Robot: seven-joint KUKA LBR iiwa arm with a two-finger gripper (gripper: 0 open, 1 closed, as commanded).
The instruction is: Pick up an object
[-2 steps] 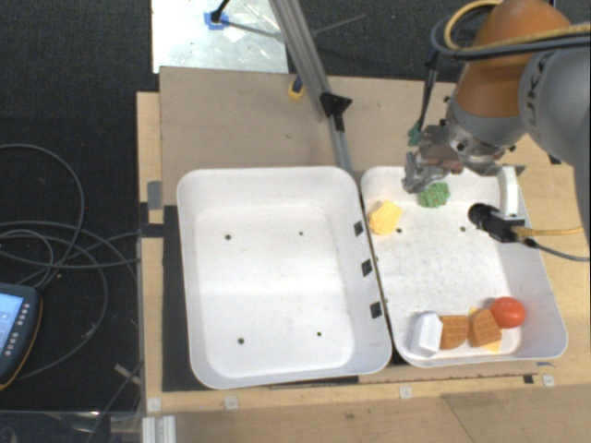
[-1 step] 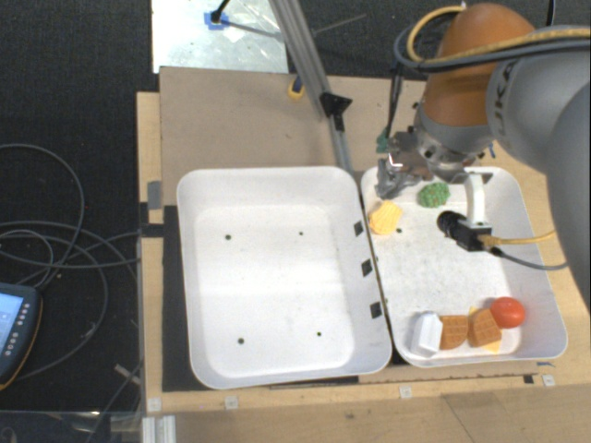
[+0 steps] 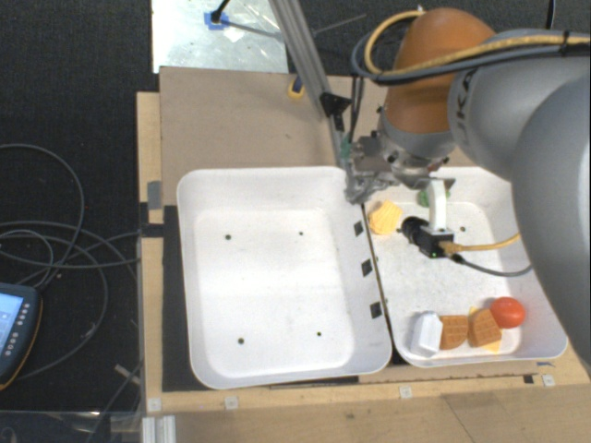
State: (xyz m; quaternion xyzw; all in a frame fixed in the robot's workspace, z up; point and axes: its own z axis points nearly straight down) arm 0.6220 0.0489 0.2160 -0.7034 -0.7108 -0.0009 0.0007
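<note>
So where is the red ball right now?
The red ball sits in the right bin, near its front right corner, beside the waffle pieces.

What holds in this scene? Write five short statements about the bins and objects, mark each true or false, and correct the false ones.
1. The yellow object lies in the right bin. True.
2. The red ball sits in the left bin. False: it sits in the right bin, near its front corner.
3. The end effector hangs over the far end of the divide between the two bins. True.
4. The white block lies at the far edge of the right bin. False: it lies at the near edge, beside the two orange waffle pieces.
5. The arm reaches in from the view's left. False: it comes from the right.
</note>
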